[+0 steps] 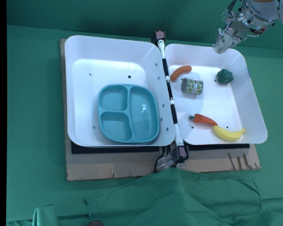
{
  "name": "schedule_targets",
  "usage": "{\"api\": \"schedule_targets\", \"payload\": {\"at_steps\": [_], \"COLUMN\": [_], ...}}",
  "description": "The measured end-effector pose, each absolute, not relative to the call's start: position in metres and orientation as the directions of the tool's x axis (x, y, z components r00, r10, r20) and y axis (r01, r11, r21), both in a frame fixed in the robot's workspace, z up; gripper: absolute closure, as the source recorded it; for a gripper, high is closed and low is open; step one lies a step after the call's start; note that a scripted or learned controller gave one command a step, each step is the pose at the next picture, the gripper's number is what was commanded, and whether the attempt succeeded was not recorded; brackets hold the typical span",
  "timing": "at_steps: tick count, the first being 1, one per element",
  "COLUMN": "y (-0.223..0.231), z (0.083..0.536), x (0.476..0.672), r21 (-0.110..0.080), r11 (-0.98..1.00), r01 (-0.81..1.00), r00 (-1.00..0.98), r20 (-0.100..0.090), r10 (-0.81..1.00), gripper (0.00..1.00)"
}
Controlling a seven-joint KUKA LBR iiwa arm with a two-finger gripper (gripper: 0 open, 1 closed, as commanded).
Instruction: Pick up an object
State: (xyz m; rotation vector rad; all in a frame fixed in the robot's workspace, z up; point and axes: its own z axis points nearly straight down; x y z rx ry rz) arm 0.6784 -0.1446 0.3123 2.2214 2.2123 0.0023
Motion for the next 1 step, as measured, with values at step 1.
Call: {"api": "schedule_targets", "payload": {"at_steps": [1], "y": [-0.1114], "z": [0.3509], "x": [0.5989], "r21": [0.004], "r11": [-0.003], "r01": [1.000], "r00": [0.003], "r20": [-0.001], "r10": [1.000], "gripper": [1.00]}}
